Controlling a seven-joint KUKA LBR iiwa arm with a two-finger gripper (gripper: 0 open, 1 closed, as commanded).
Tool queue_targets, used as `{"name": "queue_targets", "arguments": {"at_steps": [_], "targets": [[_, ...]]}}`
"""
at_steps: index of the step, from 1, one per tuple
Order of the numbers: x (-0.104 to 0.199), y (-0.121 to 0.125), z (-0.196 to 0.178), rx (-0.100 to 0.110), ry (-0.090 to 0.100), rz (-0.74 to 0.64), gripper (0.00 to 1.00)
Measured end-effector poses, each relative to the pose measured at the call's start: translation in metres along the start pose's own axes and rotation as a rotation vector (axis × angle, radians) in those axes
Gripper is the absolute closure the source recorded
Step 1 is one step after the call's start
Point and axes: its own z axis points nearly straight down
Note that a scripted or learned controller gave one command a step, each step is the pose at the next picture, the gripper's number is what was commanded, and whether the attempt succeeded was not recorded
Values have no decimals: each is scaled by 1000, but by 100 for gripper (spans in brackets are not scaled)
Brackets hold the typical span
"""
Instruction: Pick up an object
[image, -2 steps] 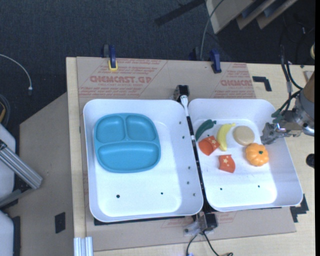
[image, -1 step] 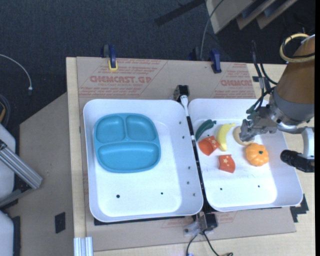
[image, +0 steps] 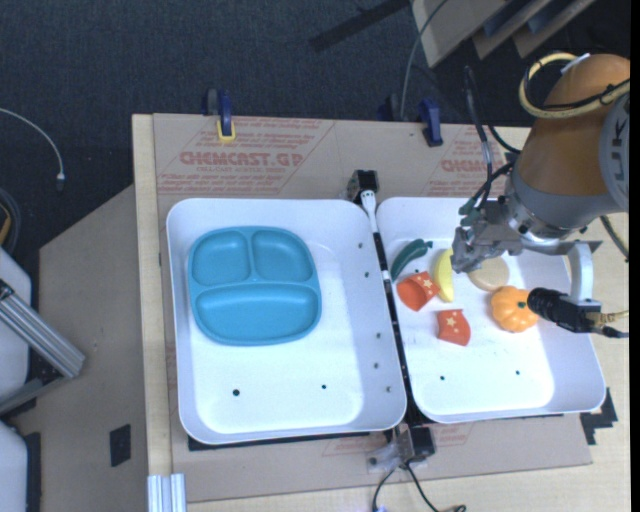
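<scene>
Red toy piece (image: 453, 327) lies nearest; at its one o'clock the tool (image: 468, 257) hovers beside a yellow banana (image: 443, 276), grip state unclear.

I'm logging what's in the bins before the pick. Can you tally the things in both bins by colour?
Blue: 1, the divided plate
Red: 2, one piece and another
Yellow: 1, a slice
Green: 1, a pod
Orange: 1, a small pumpkin
Tan: 1, a disc partly under the gripper
Total: 7
</scene>
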Motion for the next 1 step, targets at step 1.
{"name": "queue_targets", "arguments": {"at_steps": [1], "targets": [[45,23,-4,-1,0,-1,100]]}}
